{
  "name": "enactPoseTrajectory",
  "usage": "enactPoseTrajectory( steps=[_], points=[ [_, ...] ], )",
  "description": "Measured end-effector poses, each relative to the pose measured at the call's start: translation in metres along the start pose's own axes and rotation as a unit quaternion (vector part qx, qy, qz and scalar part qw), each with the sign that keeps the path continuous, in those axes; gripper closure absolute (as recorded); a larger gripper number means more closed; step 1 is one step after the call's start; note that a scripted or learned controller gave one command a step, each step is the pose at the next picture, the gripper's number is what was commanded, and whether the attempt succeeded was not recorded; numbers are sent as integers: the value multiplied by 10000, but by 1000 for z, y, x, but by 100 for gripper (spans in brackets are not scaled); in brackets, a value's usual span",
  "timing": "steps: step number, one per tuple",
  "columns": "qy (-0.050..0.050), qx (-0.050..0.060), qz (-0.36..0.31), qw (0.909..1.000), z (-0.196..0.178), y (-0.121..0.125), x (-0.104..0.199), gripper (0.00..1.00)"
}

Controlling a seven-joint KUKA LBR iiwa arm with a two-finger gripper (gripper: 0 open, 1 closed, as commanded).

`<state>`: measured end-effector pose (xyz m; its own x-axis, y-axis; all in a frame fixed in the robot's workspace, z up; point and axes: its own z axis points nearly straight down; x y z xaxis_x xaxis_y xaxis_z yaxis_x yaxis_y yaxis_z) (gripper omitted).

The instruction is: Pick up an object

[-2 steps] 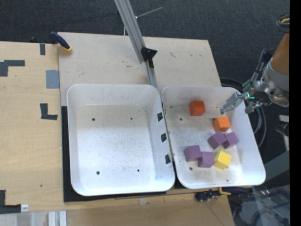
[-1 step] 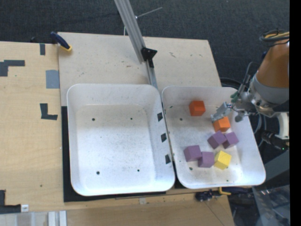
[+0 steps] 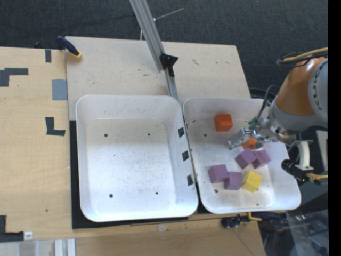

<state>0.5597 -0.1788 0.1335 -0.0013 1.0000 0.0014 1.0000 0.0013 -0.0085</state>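
Note:
The right bin holds an orange cube near its back. Several purple blocks lie toward the front, one beside another, and two more closer to the front edge. A yellow block rests next to them. My gripper hangs low over the bin's middle right, just above the purple pair and right of the orange cube. A small orange patch shows right at the gripper; I cannot make out whether it is a held object.
The left bin sits alongside, sharing a middle wall. A slanted metal rail runs from the top down to the bins' junction. The grey and orange arm covers the right bin's right rim.

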Motion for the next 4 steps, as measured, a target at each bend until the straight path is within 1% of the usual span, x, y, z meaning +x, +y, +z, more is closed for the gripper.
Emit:
enactPoseTrajectory(
  steps=[1, 2, 3, 4],
  points=[
    [-45, -123, 1, 9999, 16, 6, -3, 0],
    [-51, -121, 2, 9999, 8, 5, -3, 100],
    [-8, -58, -4, 10000, -39, 3, 6, 100],
    [-12, -64, -5, 10000, -84, 11, 10, 100]
  ],
)
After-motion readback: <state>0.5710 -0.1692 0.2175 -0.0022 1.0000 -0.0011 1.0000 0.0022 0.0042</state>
